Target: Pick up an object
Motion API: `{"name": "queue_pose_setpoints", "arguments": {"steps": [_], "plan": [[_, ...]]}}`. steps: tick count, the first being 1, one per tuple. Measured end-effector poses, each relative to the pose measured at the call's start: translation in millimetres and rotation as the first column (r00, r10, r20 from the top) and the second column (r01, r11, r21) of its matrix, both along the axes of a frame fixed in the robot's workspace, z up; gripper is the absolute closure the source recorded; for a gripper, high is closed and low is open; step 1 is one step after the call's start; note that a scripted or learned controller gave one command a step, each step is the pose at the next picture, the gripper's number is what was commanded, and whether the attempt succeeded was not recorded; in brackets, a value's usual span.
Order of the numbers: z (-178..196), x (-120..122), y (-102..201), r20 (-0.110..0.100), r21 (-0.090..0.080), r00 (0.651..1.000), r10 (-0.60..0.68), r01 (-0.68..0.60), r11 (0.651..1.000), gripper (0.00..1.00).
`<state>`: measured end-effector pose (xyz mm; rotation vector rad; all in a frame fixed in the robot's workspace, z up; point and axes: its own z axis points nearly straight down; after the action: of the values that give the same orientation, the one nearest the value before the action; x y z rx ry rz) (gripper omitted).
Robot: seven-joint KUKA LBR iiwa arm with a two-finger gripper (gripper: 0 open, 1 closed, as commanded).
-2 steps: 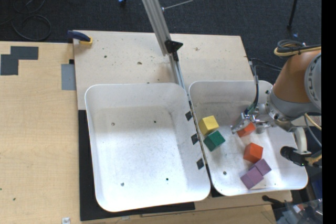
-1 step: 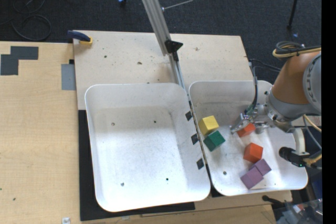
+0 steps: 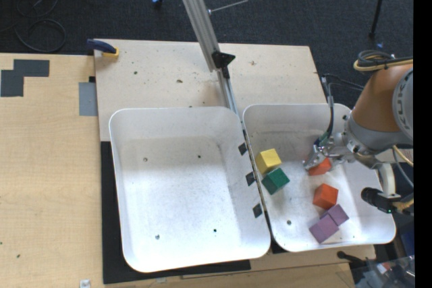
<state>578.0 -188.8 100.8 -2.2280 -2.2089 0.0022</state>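
The gripper is seen low inside the right bin, near that bin's right wall, and a small orange-red piece is seen directly at its tip, touching it or just under it. Whether the piece is pinched cannot be told, since the metal tip hides the contact; whether the gripper is spread or pressed together cannot be told either. The coming move is judged to turn on this one relation: the piece lies straight beneath the tip, slightly toward the bin's near edge, so a lift alone would test the grasp. No long axis can be made out on it; only a short, blocky sliver is shown. The other things are placed as follows, all reckoned from the right bin: an orange cube lies just nearer the bin's front than the tip, a purple block is set near the front wall, elongated and lying at a slant, and a yellow cube and a green cube are touching each other close to the bin's left wall. All appear matte, hard-edged and plain-faced, probably wood or foam. The bin is smooth white plastic with rounded corners, and the left bin beside it is of the same make, on a pale table.
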Motion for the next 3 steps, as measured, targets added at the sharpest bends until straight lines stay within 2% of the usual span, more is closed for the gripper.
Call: {"name": "queue_pose_setpoints", "arguments": {"steps": [2,3], "plan": [[93,-14,2,0.005,-0.002,1.0,0.011,-0.011,1.0,1.0],[139,-14,1,0.006,-0.003,1.0,0.009,-0.009,1.0,1.0]]}}
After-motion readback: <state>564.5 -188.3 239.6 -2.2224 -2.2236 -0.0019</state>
